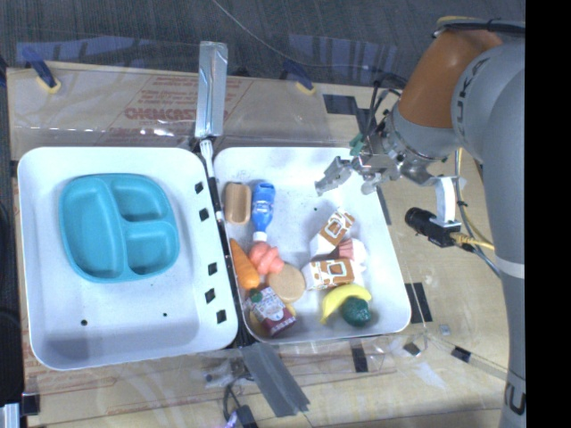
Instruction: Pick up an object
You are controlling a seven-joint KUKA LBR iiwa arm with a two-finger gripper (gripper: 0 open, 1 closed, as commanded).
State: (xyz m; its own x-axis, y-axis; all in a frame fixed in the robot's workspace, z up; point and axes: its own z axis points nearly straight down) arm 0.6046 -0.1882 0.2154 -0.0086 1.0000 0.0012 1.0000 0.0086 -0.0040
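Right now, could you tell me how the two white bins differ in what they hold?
The left bin holds one blue sectioned tray; the right bin holds many small toy foods, among them a banana and a carrot. The gripper is over the right bin, not the left. Both are shallow and white.

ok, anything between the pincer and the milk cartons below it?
Nothing visible. The pincer hangs over bare bin floor in the right bin's upper part; the nearest carton lies just below it with white floor between.
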